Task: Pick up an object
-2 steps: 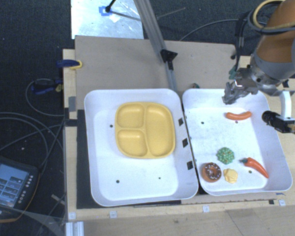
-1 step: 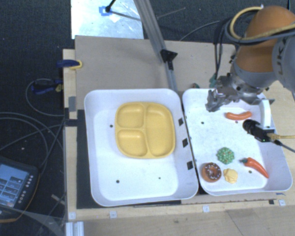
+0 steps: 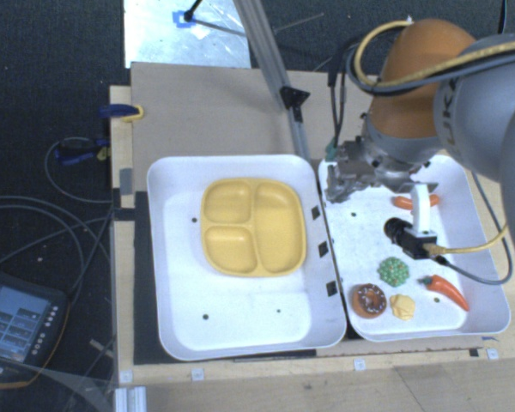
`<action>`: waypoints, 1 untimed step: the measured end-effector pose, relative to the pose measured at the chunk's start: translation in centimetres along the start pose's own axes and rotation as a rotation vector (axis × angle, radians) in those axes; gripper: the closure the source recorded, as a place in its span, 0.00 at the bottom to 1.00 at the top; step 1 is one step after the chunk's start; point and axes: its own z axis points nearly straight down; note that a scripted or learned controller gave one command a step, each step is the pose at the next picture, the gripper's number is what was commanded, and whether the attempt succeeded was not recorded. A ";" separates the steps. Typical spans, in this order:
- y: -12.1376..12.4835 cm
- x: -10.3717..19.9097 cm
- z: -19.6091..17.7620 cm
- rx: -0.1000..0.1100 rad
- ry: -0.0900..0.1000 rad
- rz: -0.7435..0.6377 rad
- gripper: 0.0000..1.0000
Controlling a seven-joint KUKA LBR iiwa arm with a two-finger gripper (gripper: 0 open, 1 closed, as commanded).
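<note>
Hovering at the upper left of the right bin (image 3: 485,230), the gripper (image 3: 343,183) is seen with nothing between its fingers; whether they are open cannot be told. Nothing has been lifted: 4 toys, donut (image 3: 369,299), green ball (image 3: 393,271), carrot (image 3: 447,290) and yellow piece (image 3: 402,306), lie near the bin's front, so descent and grasp are judged outstanding.

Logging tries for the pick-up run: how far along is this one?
Done: nothing looks picked. The doughnut, green ball, yellow piece and carrot all lie on the right bin floor. In hand: the gripper sits at that bin's upper left corner, away from them, with nothing visibly held. Left: reaching an object, gripping and lifting it. The yellow tray sits in the left bin.
</note>
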 end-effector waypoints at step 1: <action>-1.4 5.4 1.1 0.001 0.000 0.000 1.00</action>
